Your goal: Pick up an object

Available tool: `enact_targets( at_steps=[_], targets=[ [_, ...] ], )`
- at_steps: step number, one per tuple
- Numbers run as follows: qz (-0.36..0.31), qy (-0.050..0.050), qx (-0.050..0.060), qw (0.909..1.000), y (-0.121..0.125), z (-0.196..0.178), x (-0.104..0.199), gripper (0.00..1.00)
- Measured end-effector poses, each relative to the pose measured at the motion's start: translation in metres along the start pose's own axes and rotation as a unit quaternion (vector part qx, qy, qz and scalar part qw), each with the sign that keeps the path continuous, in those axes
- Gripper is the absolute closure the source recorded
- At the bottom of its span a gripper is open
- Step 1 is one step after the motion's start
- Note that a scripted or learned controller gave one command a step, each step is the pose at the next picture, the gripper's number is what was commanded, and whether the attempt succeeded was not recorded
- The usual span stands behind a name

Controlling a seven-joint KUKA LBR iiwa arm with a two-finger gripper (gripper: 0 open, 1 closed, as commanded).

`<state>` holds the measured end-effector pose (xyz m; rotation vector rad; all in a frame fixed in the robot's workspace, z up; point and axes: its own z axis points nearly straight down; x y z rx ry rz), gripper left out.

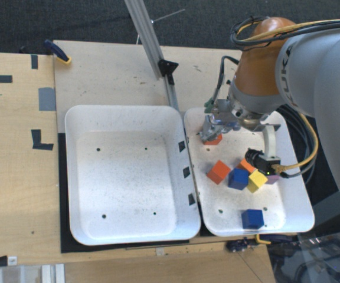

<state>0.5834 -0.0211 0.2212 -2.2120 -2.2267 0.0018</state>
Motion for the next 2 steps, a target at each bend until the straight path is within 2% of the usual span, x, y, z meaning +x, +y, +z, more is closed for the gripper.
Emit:
enact_targets(
  at_steps=[1,2],
  targets=[
    [0.0,0.0,0.0,1.0,-0.013,0.002,0.057,1.0],
    [-0.001,0.0,-0.001,1.0,-0.012,-0.003,0.122,1.0]
  ],
)
